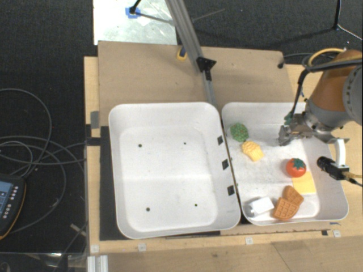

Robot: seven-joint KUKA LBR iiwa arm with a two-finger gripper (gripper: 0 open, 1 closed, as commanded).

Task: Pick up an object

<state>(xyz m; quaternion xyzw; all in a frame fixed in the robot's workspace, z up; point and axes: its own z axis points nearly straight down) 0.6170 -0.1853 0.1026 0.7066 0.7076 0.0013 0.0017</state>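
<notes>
Bin on the left [170, 169] first: white floor, a few dark specks, nothing in it for me. Everything worth grabbing sits in the right bin [269, 177].

At about ten o'clock in that bin there's a knobbly green piece [239, 132]. Just beside it, toward the bin's middle, lies a yellow corn-like piece [252, 151]. Down at seven o'clock is a small white block [261, 206], and a brown waffle [287, 204] sits right next to it at six.

Now me: my gripper [286, 134] hangs low at roughly twelve o'clock in the right bin, over bare white floor. The green piece is off at my nine o'clock, apart from me. The red tomato [295, 167] is near, at my five o'clock, and a yellow slab [304, 184] touches it from below.

Whether my jaws are wide or narrow, I cannot tell from up here; the wrist hides them. I see nothing between them.

My read: the pick is not yet made. All six toys lie on the bin floor, none lifted. Left to do is choose one, line up over it, close on it and raise it.
</notes>
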